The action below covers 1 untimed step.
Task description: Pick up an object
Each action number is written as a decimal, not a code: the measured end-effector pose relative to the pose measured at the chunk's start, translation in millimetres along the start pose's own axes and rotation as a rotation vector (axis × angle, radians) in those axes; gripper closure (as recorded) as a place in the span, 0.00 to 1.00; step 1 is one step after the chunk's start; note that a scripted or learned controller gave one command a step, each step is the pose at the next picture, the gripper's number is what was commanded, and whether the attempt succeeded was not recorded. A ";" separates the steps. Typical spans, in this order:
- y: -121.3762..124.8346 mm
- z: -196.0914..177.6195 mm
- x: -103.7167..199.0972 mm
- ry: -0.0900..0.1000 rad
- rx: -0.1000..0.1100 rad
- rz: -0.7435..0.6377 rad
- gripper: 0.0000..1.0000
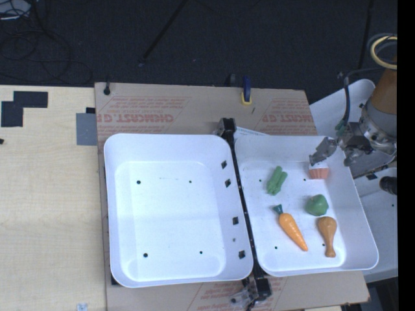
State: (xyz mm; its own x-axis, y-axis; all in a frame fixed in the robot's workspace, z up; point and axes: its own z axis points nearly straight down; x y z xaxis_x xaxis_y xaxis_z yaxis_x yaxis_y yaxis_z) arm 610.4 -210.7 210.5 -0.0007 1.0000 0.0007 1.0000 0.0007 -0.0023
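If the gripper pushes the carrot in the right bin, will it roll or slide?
The carrot tapers to a point, so it would probably roll in a curve rather than straight. It looks like smooth plastic, so it may also slide on the right bin. The drumstick beside it could block it.

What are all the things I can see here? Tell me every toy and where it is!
Shallow white plastic bins: two, white, side by side on the bench.
Green ridged toy pickle: one, green, right bin, left part.
Round green toy pepper: one, green, right bin, middle.
Orange toy carrot: one, orange with green top, right bin, near side.
Tan toy drumstick: one, tan-orange, right bin, near-right.
Small pink block: one, pink, right bin, far-right.
Gripper: one, grey, above the pink block.
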 end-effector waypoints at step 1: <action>-57.5 -48.4 21.6 0.002 0.006 0.003 0.00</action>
State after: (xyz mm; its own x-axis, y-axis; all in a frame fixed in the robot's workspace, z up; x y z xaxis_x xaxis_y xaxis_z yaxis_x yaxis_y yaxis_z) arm 553.0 -189.2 259.0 0.0021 1.0000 0.0025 1.0000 -0.0021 -0.0083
